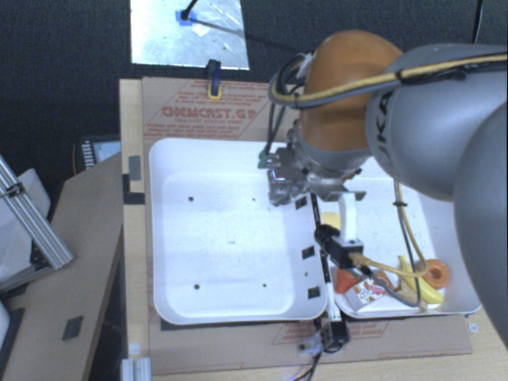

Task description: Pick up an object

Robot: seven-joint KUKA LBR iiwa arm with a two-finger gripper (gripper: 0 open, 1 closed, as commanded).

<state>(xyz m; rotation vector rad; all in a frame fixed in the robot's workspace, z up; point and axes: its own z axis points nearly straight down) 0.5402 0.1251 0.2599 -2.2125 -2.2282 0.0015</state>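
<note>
My gripper (311, 193) hangs below the orange wrist band, over the seam between the two bins at the right bin's near-left part. Its tips are hidden among the wrist hardware and cables. The right bin (464, 302) holds an orange ring-shaped object (436, 274), a yellow banana-like object (426, 290) and a red and white packet (362, 292) near its front edge. A small yellow object (329, 221) shows just under the gripper. Most of the right bin is hidden by the arm.
The left bin (222, 244) lies to the left of the gripper. Brown cardboard (206, 111) lies under both bins, with a yellow and blue clamp (213, 80) at its back edge. A metal rail (32, 221) stands at the far left.
</note>
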